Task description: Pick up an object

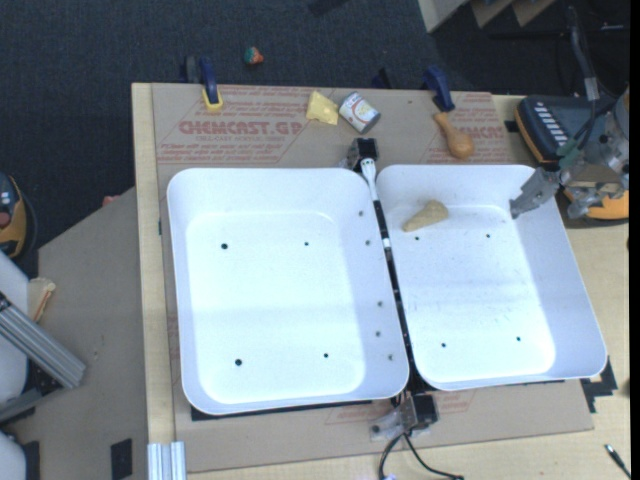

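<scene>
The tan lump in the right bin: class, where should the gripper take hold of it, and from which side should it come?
Grip the tan lump across its narrow width, near the thicker middle, coming down from above. It lies flat and alone on the right bin floor, long axis roughly left to right, so fingers probably fit on either long side. The gripper sits at the bin's right rim.

The arm enters at three o'clock and is cut off by the frame edge, so little beyond its wrist hardware shows. The pincer is small and dim over the right bin's rim; its finger spacing cannot be read. At twelve o'clock on the desk, a tiny coloured thing on the floor is too small to identify
</scene>
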